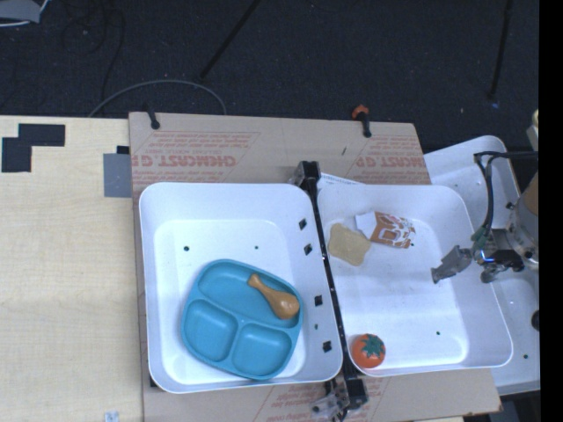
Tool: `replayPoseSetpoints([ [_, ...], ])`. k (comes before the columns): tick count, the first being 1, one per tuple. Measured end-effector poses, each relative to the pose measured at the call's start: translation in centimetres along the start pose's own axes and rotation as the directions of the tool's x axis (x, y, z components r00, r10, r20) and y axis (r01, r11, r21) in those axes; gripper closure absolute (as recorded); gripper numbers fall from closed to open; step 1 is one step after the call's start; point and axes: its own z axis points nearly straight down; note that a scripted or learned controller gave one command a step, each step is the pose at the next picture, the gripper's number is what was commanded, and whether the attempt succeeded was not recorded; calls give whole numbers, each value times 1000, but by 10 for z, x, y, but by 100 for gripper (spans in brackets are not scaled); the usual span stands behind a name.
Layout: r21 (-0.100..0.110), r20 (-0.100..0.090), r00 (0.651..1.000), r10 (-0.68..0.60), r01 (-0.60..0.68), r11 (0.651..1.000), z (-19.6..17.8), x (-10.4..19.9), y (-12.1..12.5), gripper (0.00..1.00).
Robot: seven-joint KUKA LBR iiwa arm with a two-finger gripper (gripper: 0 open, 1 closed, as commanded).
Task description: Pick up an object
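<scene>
Two shallow white plastic bins are set side by side on a sheet of brown cardboard (264, 148) printed with red lettering, with a black divider strip (321, 271) running between them.

In the left bin (167, 227) a blue plastic plate (230, 328) is laid flat, rounded at the corners and split into three compartments (smooth and a bit glossy). A tan toy drumstick (274, 296) is rested in its upper compartment, thin end pointing up-left, fat end down-right.

In the right bin (413, 323) a pale beige slab (347, 244), shaped roughly like a slice of bread, is lying near the divider. Just beside it, up and to the right, a small white and brown printed packet (390, 229) is seen, crinkly looking; whether the two are touching can't be told. At the bin's lower left corner a round orange toy with a green top (369, 350) (a tomato or small pumpkin, hard to say) is parked right against the rim.

The gripper (450, 266) is positioned over the right side of the right bin, reached in from the right with grey metal parts and cables behind it. Whether it's opened or closed can't be made out, and nothing is seen held in it. It's well apart from the slab and packet, with bare bin floor between them.

A pale wood bench (62, 280) is spread to the left, and dark carpet with loose cables (158, 86) is visible along the top.
</scene>
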Motion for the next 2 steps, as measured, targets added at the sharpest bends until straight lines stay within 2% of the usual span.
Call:
replayPoseSetpoints([
  [1, 0, 0, 1000, 0, 0, 1000, 61, -4, 6, 0],
  [2, -1, -1, 1000, 3, -3, 1000, 111, 5, 7, 0],
])
